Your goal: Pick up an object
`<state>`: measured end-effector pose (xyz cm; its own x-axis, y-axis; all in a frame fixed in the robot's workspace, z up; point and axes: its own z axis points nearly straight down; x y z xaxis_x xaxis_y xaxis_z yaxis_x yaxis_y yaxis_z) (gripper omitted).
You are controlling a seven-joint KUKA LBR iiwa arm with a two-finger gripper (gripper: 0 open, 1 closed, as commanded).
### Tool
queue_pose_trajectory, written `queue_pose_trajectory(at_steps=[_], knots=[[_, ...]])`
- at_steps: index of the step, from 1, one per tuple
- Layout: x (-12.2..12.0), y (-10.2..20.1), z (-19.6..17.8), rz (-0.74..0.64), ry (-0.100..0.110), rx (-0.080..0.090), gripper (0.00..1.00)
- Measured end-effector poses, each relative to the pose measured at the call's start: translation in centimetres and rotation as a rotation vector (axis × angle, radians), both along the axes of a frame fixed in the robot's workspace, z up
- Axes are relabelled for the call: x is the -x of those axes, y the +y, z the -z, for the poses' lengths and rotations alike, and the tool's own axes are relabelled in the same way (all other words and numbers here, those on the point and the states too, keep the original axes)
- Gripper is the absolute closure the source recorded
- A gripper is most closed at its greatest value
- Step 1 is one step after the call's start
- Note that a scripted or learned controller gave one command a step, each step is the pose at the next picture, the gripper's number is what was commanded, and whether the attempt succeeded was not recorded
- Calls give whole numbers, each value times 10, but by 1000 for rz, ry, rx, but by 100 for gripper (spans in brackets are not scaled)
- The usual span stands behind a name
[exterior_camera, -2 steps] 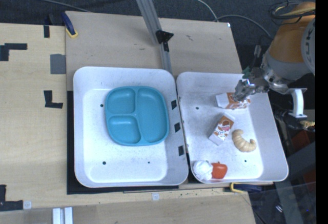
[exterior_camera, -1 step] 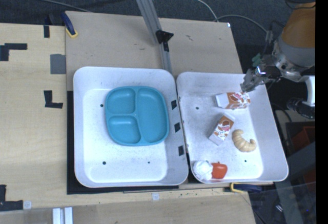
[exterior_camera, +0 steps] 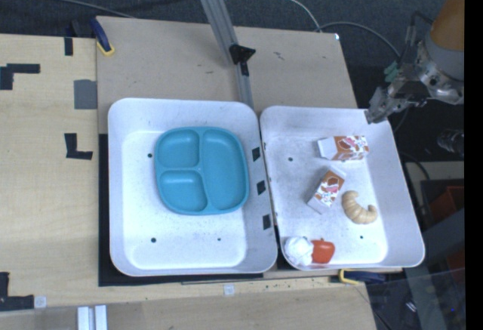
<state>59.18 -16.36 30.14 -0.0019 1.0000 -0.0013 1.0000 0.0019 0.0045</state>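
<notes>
**Right bin crowded, tool off its far corner**

Tomato [exterior_camera: 323,251] and white lump [exterior_camera: 299,248] sit at the right bin's [exterior_camera: 392,170] near edge. Croissant [exterior_camera: 359,208] and two cartons [exterior_camera: 327,190] [exterior_camera: 344,147] lie beyond; print unreadable. Tool [exterior_camera: 379,106] hovers over its far right corner, jaws indiscernible.

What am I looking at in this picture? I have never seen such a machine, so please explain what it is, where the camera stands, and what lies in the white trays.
One camera, fixed above a bench, looks down at a slant. The grey and orange machine at the right is a robot arm; its gripper hangs over the far right edge of the right bin, holding nothing visible. That bin contains two small cartons, a croissant-shaped toy and a red and white object in its near corner. The left bin holds a blue divided plate. The arm is meant to pick up an object.
</notes>
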Motion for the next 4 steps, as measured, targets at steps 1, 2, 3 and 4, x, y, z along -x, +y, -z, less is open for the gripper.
queue_pose_trajectory(at_steps=[1, 2, 3, 4], knots=[[10, 41, 7, -2, 6, -1, 100], [25, 91, 7, -3, 6, -3, 100], [46, 140, 25, -3, 8, -2, 100], [47, 193, 38, -4, 8, -2, 100]])
